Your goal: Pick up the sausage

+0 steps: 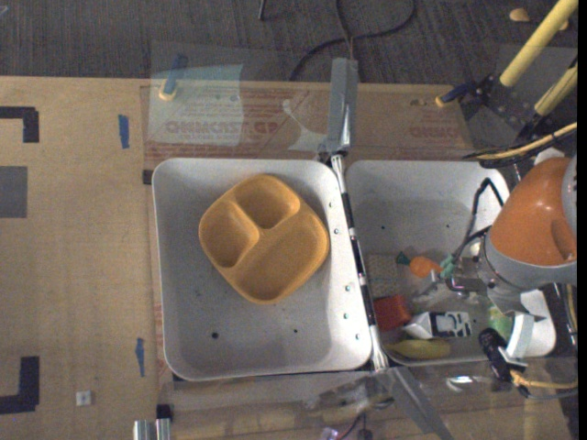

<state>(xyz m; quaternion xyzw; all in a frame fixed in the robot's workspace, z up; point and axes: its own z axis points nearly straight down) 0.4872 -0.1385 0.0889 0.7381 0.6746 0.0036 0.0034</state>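
Gripper low in the right bin, sausage not yet lifted.

The gripper (456, 280) hangs over the clutter at the near side of the right bin (413, 204); whether it is spread or pressed shut cannot be told, and no object shows in its grip. Just beside it lies a small orange piece (422, 266). The sausage (392, 312), which I take to be the red item though it is too small to be sure, lies by the bin's left wall, near the gripper but apart from it, with a banana (422, 347) and a white carton (445, 324) close by. A yellow plate (264, 236) with 3 compartments sits in the left bin (183, 328). By this reading, grasp and lift both remain.
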